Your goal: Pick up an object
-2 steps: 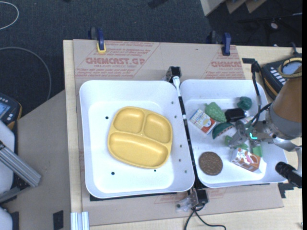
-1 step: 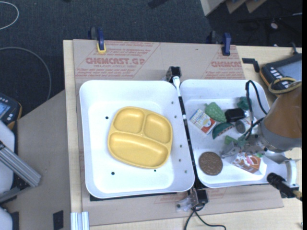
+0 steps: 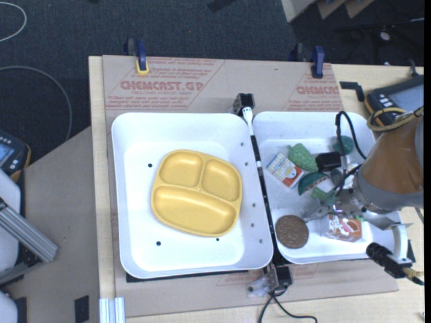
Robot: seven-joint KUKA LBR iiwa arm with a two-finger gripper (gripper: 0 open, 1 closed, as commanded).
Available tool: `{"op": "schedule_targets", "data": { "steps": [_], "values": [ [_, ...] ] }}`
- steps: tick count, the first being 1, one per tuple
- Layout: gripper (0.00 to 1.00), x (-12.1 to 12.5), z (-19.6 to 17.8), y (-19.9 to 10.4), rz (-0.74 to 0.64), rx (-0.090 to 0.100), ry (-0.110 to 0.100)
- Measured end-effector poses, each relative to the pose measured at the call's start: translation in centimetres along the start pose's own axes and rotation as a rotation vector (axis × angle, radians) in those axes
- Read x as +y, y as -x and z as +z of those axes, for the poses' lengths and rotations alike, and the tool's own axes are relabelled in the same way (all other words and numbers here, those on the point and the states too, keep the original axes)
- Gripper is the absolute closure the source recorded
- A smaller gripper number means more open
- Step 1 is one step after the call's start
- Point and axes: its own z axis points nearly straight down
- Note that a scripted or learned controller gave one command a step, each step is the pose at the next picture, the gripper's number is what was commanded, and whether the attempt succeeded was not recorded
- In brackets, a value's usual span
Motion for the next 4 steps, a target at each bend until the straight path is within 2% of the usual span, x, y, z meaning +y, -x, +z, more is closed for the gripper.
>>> {"op": "schedule_targets", "data": {
  "steps": [4],
  "values": [
    [0.00, -0.01, 0.00, 0.12, 0.001, -0.001, 0.001]
  ]
}}
